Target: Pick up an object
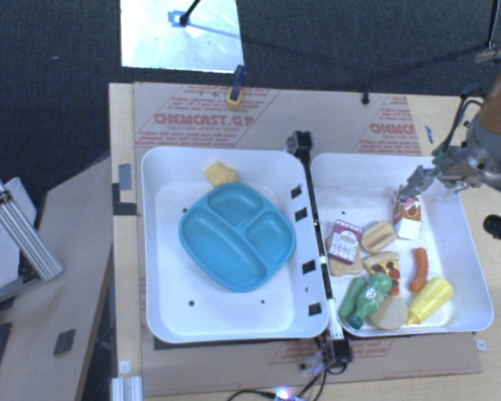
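Observation:
My gripper (411, 185) hangs over the upper right part of the right bin (468, 249), right above a small red and white carton (408, 218). Nothing is visibly held. Lower in that bin lie a pink box (345, 242), a bread roll (377, 236), a pizza slice (385, 266), a red sausage (419, 270), a yellow bottle (431, 299), a green bottle (366, 299) and a round bun (391, 312). The left bin (163, 307) holds a blue compartment plate (236, 236) and a small yellow piece (220, 174).
A black divider with clips (311, 224) runs between the bins. The arm with its orange band (494, 111) enters from the right above the bench edge. A cardboard sheet (334, 115) lies behind the bins.

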You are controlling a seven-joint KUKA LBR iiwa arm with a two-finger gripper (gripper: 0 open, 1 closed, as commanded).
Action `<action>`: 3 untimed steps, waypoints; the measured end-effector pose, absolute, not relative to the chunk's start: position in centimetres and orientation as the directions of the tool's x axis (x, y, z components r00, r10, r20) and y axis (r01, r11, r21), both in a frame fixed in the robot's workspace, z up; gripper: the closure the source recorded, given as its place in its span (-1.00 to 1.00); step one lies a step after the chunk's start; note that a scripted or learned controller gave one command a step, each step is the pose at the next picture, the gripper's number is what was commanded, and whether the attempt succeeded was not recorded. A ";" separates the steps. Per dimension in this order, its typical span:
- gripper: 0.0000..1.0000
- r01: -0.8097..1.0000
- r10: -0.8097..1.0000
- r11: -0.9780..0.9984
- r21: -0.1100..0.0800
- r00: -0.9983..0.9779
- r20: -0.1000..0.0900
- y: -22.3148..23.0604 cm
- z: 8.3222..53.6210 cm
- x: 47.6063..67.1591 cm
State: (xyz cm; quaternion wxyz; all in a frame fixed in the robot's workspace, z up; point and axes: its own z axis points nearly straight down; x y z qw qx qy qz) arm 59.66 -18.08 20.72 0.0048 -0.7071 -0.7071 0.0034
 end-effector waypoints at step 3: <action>-1.00 1.000 1.000 0.006 0.001 -0.006 -0.001 -18.2 12.2 61.9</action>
